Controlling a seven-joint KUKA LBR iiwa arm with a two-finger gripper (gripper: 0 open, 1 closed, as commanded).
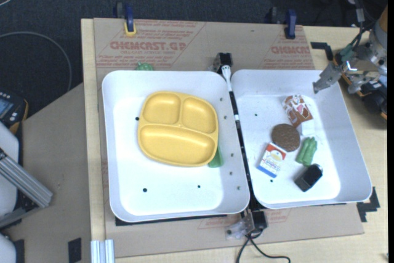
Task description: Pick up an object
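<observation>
Bins on the desk (55,151) are two, both white and shallow, side by side. The left bin (123,194) carries one yellow divided plate (178,128), with a green thing (215,160) peeking from under its right edge. The right bin (345,151) carries five things near its middle: one brown-white packet (298,109), one brown disc (286,137), one green piece (306,150), one small white-red box (271,160) and one black block (308,177). The pincer (326,78) hangs over the far right corner of the right bin, gripping nothing; if it is open, I cannot tell.
</observation>
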